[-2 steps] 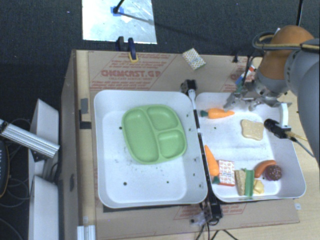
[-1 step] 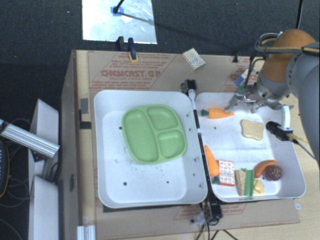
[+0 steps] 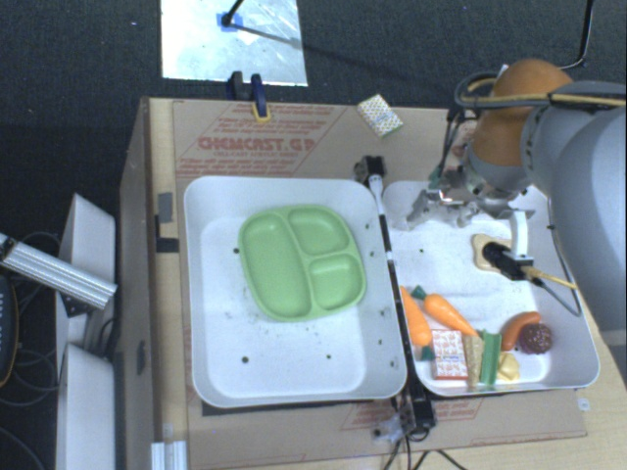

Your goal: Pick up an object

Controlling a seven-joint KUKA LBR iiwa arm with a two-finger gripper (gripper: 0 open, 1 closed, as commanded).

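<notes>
My gripper hangs over the far left corner of the right bin, just above its floor, with nothing seen in it. Toy food lies along that bin's near side. Two orange carrots lie by the left wall. Nearer the front are a small red and white box, a green strip and a yellow piece. A dark brown round item sits beside an orange-red piece. A pale yellow item lies right of my gripper.
The left bin holds a green divided plate. A small patterned packet lies on the cardboard behind the bins. A blue clamp stands at the bench's far edge. The divider between the bins runs close to my gripper.
</notes>
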